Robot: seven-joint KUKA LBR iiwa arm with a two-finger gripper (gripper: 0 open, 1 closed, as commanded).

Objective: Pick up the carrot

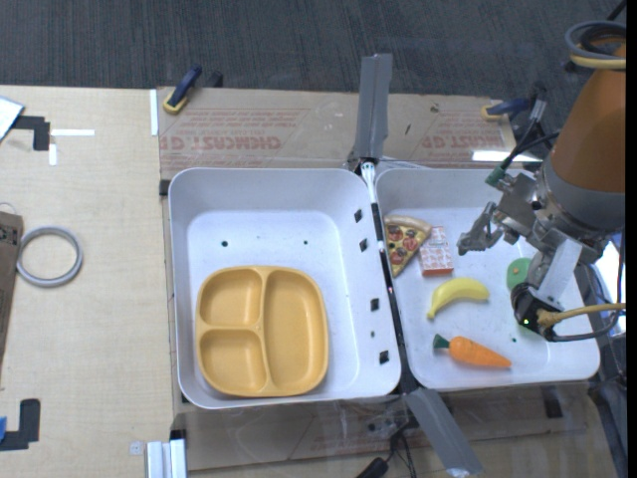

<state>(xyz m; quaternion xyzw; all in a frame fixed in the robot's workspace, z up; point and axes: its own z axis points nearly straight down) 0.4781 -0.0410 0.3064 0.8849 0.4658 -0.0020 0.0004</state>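
Lying in the right bin (587, 371), near its front edge, the carrot (480, 354) rests flat with its orange body pointing toward the right and its small green top toward the left. Just behind it and a little to the left sits a banana (457, 295), curved and yellow, apart from the carrot. Farther back, near the wall that divides the two bins, a slice of pizza (403, 242) lies beside a small pink and white packet (435, 255), the two close together or touching; I cannot tell which. A green thing (518, 272) shows at the right side of the same bin, partly hidden behind the arm. The arm (587, 157), grey with an orange band, reaches in from the right and hangs over the rear right part of that bin, and its pincer (476, 235) points toward the left, near the packet and well apart from the carrot. Nothing can be seen between its tips, and whether it stands wide or narrow cannot be told from this angle. The left bin (199, 192) carries a yellow plate (264, 329) with three compartments, set toward its front. On the wooden surface (90, 347) to the left of the bins lies a roll of tape (48, 256).
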